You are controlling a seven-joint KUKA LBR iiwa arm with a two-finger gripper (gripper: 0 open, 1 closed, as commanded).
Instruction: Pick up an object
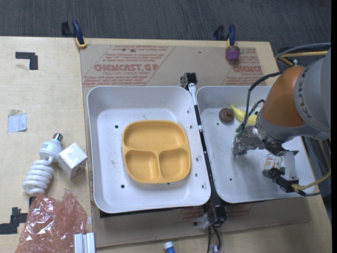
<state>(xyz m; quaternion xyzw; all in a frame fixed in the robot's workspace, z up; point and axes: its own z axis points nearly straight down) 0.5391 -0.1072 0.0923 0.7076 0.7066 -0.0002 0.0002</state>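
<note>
Banana [243, 114] lies slanted from upper left to lower right beside hand [241, 146], grip state unclear.

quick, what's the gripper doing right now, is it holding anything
Gripper: low in the right bin, below the small brown object and the yellow object; whether it holds anything cannot be told from this view.

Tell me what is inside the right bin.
In the right bin: a brown round object, a yellow banana-like object partly hidden by the arm, and the claw. The arm covers whatever lies beneath it.
</note>
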